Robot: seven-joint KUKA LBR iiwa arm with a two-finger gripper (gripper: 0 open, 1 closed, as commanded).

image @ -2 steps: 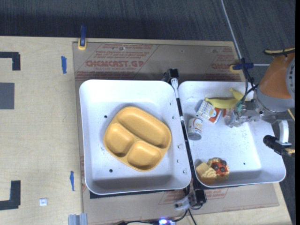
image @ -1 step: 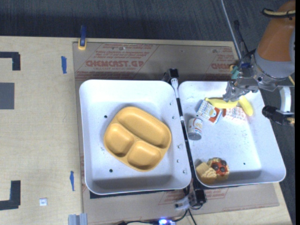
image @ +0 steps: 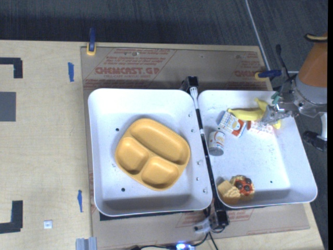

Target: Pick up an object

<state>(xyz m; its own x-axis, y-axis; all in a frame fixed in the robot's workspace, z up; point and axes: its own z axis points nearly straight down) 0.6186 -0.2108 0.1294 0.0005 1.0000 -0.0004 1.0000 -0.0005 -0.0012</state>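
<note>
I've got the gripper (image: 274, 110) low at the banana (image: 252, 114) in the right bin (image: 291, 186), approach/grasp step imo, can't tell finger state, so next needs a clean close then lift.

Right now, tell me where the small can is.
In the camera view the small can lies in the right bin, against its left wall, just below the small carton and above the toy food.

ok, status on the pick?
Pincer low at right bin's far right, at the banana's tip. Nothing seen held. Carton and can just left of banana; food toy at near edge.
</note>
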